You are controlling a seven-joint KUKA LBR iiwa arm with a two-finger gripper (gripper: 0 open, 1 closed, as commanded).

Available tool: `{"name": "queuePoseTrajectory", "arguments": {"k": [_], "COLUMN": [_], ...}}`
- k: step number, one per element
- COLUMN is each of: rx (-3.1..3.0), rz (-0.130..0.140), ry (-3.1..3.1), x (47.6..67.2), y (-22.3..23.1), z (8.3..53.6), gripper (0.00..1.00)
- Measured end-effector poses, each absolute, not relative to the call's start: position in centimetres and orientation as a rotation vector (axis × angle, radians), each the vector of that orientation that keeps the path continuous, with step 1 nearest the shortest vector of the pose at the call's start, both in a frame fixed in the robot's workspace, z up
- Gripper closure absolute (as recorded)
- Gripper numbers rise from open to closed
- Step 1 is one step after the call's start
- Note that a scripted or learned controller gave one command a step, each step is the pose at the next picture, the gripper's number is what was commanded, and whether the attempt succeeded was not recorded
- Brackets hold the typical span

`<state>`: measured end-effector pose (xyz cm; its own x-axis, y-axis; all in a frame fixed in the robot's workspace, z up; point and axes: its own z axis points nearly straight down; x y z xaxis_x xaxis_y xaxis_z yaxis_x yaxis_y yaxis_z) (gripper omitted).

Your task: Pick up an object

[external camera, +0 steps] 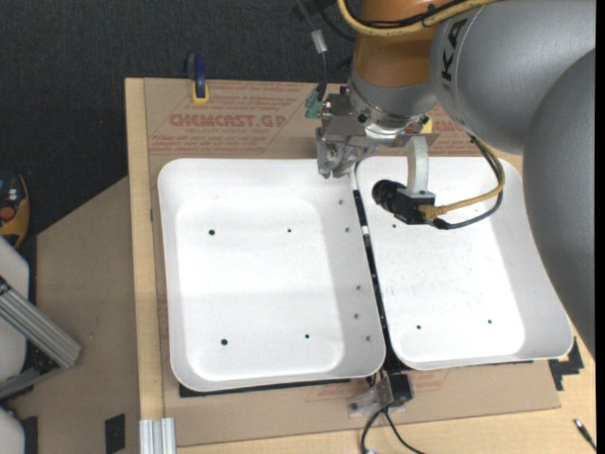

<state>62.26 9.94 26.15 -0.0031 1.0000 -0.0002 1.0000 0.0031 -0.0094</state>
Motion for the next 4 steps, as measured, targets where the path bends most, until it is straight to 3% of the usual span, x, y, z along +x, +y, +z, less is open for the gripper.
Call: {"name": "queuePoseTrajectory", "arguments": {"k": [1, 2, 3, 4], "rx": [-2.232, -2.225, -2.211, -2.239], "rz": [-0.004, -0.004, 0.009, -0.007], "ry": [-2.219, -2.223, -2.221, -2.221], "x": [63.2, 61.9, 63.9, 66.8], "y": [2.8, 2.5, 7.8, -3.1], "z": [29.5, 31.9, 22.2, 30.2], "gripper": [1.00, 1.00, 1.00, 1.00]}}
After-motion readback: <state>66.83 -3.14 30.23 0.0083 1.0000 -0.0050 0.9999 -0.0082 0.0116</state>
